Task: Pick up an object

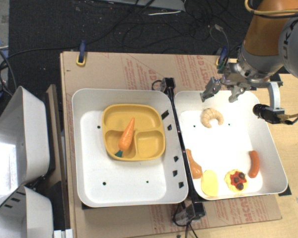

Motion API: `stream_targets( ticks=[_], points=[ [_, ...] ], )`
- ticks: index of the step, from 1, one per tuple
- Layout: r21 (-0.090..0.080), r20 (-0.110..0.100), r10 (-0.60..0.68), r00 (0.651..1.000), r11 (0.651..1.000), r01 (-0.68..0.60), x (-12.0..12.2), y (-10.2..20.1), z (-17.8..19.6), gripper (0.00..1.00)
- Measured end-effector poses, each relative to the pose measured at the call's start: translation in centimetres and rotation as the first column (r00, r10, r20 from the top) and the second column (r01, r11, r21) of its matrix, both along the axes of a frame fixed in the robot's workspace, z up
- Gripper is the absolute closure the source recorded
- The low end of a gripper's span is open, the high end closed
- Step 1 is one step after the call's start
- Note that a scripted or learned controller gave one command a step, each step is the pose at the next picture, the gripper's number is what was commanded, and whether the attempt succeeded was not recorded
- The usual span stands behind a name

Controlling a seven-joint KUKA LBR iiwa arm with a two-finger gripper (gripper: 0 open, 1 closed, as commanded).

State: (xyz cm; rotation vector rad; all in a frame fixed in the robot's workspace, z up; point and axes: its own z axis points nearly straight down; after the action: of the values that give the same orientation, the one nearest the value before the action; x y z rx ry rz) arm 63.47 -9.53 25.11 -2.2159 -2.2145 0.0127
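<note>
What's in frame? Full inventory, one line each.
bins: 2, white, side by side on the bench
divided plate: 1, yellow, left bin
carrot: 1, orange, on the plate
croissant: 1, tan, right bin, top
sausage: 1, orange-red, right bin, right side
drumstick: 1, orange-brown, right bin, left edge
yellow piece: 1, pale yellow, right bin, bottom
tart: 1, yellow and red, right bin, bottom
hand: 1, grey, open, above the croissant

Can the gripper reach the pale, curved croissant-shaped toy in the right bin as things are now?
Probably yes. The gripper, fingers spread, hangs just above the pale, curved croissant-shaped toy, which lies alone on the bare floor of the right white bin, with nothing between them.
</note>
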Motion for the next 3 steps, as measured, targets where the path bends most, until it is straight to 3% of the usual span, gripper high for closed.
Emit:
stream_targets(
  ticks=[1, 3],
  points=[
    [-0.001, 0.012, 0.002, 1.000, 1.000, -0.002, 0.2, 0.0, 0.7, 0.00],
    [-0.001, 0.008, 0.000, 1.000, 1.000, 0.000, 0.0, 0.3, -10.0, 0.00]
  ],
)
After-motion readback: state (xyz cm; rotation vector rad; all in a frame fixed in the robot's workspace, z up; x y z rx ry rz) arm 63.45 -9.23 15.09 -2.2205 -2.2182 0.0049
